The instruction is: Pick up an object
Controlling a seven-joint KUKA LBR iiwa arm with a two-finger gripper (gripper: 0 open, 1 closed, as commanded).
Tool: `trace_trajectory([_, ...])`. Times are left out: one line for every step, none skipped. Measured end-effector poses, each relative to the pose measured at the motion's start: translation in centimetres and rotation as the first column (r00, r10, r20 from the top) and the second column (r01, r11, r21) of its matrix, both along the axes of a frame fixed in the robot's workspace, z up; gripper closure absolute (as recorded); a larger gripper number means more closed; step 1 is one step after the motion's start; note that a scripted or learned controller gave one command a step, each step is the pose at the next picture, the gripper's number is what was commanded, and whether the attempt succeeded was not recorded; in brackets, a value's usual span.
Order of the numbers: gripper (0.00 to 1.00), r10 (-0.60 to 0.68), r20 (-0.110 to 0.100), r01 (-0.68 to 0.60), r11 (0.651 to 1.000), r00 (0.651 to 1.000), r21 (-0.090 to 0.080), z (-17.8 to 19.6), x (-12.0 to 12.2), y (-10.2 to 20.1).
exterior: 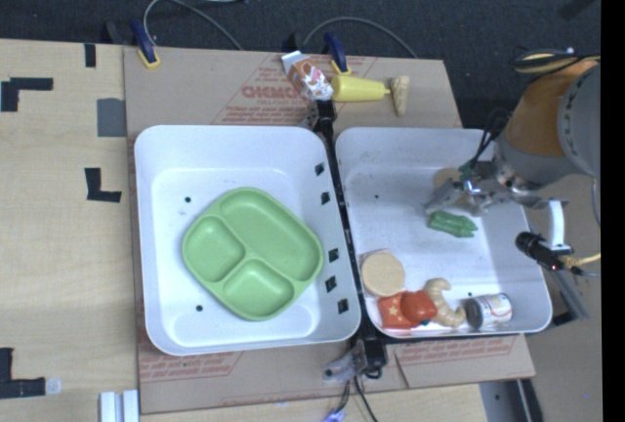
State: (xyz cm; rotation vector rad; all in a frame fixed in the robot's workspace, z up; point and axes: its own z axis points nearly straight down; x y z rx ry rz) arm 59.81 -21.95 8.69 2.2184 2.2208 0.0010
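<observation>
My gripper [459, 195] hangs over the right bin [391, 156], just above and touching the upper edge of a small green vegetable-like object [452, 224]. Along the bin's front edge lie a tan round disc [382, 271], a red toy piece [403, 310], a beige piece [444, 305] and a small can [487, 311] on its side. Nothing is seen between the fingers.
The left bin [161, 166] holds a green divided plate [252, 252]. A yellow banana-like toy [359, 89] and a small wrapped item [308, 75] lie on the cardboard behind the bins. The arm's orange band [542, 112] is at the right.
</observation>
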Motion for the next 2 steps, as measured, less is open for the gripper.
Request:
trace_trajectory([0.0, 0.001, 0.003, -0.001, 1.0, 1.0, -0.001, 0.0, 2.1, 3.4])
trace_trajectory([0.0, 0.0, 0.002, 0.0, 1.0, 1.0, -0.001, 0.0, -3.3, 3.1])
